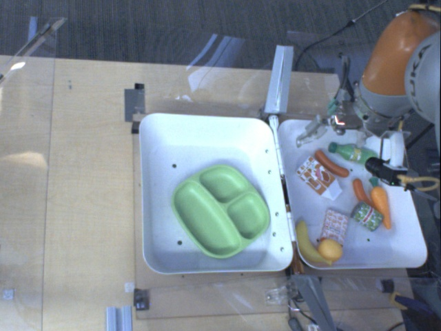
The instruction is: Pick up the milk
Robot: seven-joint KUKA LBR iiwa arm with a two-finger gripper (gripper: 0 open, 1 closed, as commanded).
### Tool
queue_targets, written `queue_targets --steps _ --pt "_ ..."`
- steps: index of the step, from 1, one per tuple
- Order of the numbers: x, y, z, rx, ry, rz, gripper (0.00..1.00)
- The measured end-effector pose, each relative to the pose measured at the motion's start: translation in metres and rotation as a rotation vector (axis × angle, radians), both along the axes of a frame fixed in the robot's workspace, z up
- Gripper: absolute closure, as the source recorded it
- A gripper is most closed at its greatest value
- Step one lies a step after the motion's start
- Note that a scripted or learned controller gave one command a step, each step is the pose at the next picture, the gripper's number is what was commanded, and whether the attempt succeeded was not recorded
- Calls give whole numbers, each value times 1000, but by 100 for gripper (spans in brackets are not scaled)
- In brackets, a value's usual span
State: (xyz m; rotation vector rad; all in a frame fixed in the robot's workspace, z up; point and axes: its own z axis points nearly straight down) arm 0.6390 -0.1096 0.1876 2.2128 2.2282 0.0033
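While the arm (403,54) is reaching in from the upper right of the frame, the gripper (329,124) is hanging over the upper left corner of the right bin (413,250). One finger is pointing toward the left, near the bin's top edge; whether the pincer is open or closed cannot be told from this angle, and nothing is showing between its tips.

The milk (317,174), a small carton printed in brown and white, is lying flat in the left part of the right bin, below the gripper and apart from it. A sausage (331,163) is lying just beside the carton's upper right edge. A green bottle (353,152) is resting further right, with two carrots (380,205) below it. A green can (367,216) is sitting beside the carrots. A pink packet (335,224), a banana (308,247) and a lemon (331,250) are occupying the bin's lower left.

The left bin (158,185) is holding a green divided plate (220,209).
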Motion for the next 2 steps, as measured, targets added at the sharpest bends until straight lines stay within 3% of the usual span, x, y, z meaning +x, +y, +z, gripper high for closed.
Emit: queue_targets --steps 1,2 --pt "-58 -9 -101 -1 -4 60 0" --pt "-54 -9 -88 -3 -15 63 100"
